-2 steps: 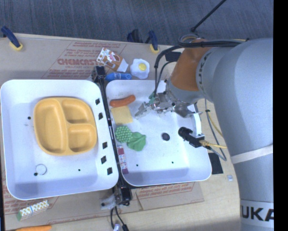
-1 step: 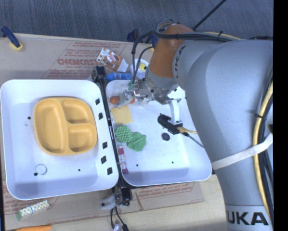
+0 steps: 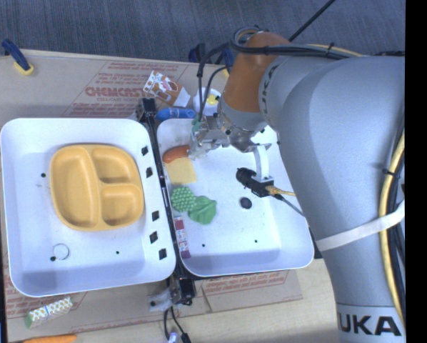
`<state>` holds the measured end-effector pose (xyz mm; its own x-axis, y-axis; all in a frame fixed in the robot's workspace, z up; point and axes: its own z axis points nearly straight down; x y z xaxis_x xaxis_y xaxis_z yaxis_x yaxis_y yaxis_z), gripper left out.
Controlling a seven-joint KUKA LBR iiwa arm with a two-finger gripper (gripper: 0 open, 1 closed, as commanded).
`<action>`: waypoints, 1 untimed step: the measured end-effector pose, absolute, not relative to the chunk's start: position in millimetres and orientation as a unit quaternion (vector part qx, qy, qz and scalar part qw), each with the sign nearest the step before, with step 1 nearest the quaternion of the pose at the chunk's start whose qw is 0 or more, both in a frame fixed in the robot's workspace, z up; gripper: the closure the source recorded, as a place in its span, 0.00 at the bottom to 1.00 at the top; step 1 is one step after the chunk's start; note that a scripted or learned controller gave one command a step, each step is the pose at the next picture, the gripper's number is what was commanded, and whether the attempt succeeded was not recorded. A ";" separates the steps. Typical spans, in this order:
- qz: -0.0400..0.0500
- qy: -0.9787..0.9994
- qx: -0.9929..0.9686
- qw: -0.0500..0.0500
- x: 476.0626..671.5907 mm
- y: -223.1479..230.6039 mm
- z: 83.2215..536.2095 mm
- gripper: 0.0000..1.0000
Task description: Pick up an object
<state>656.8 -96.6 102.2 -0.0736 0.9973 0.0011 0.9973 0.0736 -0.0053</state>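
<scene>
The right bin holds an orange-red sausage-like piece at its far left, with a pale yellow block just below it and a green leafy toy further toward me. My gripper hangs low over the bin's far left corner, right beside the orange-red piece and the yellow block. Whether it touches either one is hidden by the wrist. A small dark disc lies mid-bin.
A yellow divided plate fills the middle of the left bin, with a small clear ring near its front. A black connector with a cable hangs over the right bin. A blue item and a snack packet lie behind the bins.
</scene>
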 end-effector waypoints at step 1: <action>0.002 -0.733 -0.681 0.002 656.7 -96.5 102.1 0.00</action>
